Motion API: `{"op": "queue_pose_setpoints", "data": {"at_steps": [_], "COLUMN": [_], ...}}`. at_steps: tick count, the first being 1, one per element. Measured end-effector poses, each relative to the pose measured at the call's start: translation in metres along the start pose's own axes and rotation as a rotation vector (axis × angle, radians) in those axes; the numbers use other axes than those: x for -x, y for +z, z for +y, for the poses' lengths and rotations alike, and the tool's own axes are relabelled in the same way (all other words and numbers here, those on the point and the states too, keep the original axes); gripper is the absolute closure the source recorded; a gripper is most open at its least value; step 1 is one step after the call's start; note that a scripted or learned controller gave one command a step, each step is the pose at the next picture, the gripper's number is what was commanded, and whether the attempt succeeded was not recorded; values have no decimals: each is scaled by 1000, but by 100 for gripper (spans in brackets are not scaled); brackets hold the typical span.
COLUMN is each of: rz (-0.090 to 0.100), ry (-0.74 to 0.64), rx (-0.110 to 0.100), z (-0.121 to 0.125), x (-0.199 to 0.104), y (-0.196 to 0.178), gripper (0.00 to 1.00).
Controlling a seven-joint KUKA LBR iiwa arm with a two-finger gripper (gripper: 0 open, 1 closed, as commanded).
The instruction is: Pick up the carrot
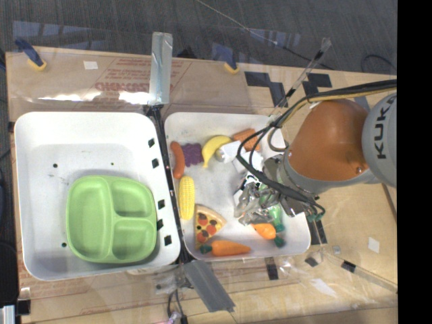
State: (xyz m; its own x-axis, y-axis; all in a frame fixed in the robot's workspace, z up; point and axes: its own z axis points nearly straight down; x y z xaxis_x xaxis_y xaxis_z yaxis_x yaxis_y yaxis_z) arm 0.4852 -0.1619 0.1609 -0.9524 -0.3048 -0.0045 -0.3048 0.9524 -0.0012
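Carrot: lies at right bin front edge, beside pizza slice. Jaws: state indeterminable, hovering nearer second orange piece. Risk: wrong item grasped; clutter.

Orange carrot; green plate; yellow corn; white bins.

Even, fairly bright overhead light filled the scene, and the two white bins looked nearly washed out beside the green plate, whose divided wells showed only soft, faint shading. Above the plate, glare streaked across the clear plastic sheet taped over the cardboard, blurring the red print beneath it. To the plate's right, a soft shadow pooled under the arm's orange band, the metal parts below it looked slightly smeared, and the whole frame was grainy with modest sharpness.
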Motion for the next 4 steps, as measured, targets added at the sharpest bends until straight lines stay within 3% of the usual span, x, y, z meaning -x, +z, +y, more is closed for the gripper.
{"op": "queue_pose_setpoints", "data": {"at_steps": [1, 2, 3, 4], "rz": [1, 3, 1, 0], "ry": [108, 106, -3, -12], "rx": [-4, 0, 0, 0], "z": [-39, -38, -37, -35], "x": [-4, -4, -2, 0], "y": [-65, -64, 68, 58], "gripper": [100, 0, 0, 100]}}
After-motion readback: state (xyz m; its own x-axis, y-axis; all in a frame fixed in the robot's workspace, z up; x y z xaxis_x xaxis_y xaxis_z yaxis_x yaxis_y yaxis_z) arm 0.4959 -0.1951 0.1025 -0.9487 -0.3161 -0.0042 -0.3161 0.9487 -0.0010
